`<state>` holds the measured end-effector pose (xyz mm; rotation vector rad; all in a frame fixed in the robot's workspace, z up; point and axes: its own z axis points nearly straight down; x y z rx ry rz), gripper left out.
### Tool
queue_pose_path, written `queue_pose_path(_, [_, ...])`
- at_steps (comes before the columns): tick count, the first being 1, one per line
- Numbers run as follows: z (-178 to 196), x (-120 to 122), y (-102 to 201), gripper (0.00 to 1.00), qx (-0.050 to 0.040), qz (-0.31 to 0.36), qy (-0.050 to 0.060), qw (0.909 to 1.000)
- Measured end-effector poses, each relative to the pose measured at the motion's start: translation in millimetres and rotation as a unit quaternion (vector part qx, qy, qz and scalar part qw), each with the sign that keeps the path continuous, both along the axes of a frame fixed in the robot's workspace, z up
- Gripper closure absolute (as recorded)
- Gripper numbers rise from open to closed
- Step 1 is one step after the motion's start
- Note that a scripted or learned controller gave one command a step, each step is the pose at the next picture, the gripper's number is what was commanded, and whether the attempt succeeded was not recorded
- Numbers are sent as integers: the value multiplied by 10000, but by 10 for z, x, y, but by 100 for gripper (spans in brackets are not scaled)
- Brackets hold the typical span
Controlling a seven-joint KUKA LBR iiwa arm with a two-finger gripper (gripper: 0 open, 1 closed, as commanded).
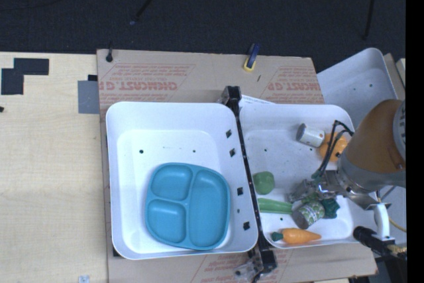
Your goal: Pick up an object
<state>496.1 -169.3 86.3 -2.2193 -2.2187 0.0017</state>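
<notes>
Nearest to you, at the bottom edge of the right bin point(344, 117), a toy carrot point(299, 235) lies flat, orange with a green top pointing to 9 o'clock. Just above it, toward 12 o'clock, a small can point(311, 212) with a green label lies on its side, and the gripper point(310, 190) is down among the clutter right beside it, at the can's 12 o'clock. You cannot tell from this angle whether the gripper is closed on anything or free; the dark metal parts blur into the objects around them. At the can's 9 o'clock a long green vegetable-like piece point(274, 205) lies flat, and above that sits a rounded green object point(264, 181). Toward 12 o'clock from the gripper, a small white cylinder point(310, 135) lies on its side near the bin's far wall, with an orange object point(334, 144) at its 3 o'clock, partly hidden by the arm point(374, 142). That arm, grey with an orange band, enters from 3 o'clock. At 9 o'clock from all of this, the left bin point(129, 122) holds a blue divided plate point(188, 205) with three compartments, lying flat in the bin's near half.
</notes>
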Motion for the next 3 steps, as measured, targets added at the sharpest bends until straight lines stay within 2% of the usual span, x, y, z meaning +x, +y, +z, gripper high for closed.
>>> queue_pose_path(1, [115, -2, -14, 100, 1, -27, -2, 10000])
queue_pose_path(3, [1064, -86, -70, 100, -11, -5, -25, 10000])
